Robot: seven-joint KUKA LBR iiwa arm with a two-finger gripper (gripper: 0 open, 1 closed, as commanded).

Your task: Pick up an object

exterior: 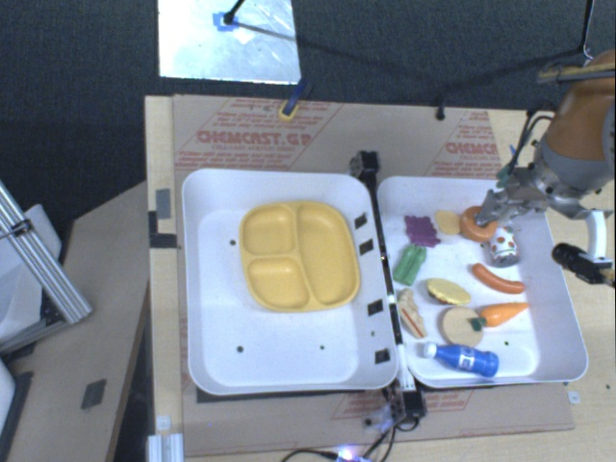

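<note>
right bin, near to far: blue-capped bottle, carrot, sausage, green pod, purple piece, loose for picking. gripper low over orange ring; grip state cannot tell. left bin: yellow divided plate.

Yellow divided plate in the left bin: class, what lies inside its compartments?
The yellow divided plate shows three compartments holding nothing; the toy foods lie in the right bin. The bin floor beneath the plate is covered.

tray in left bin
</note>
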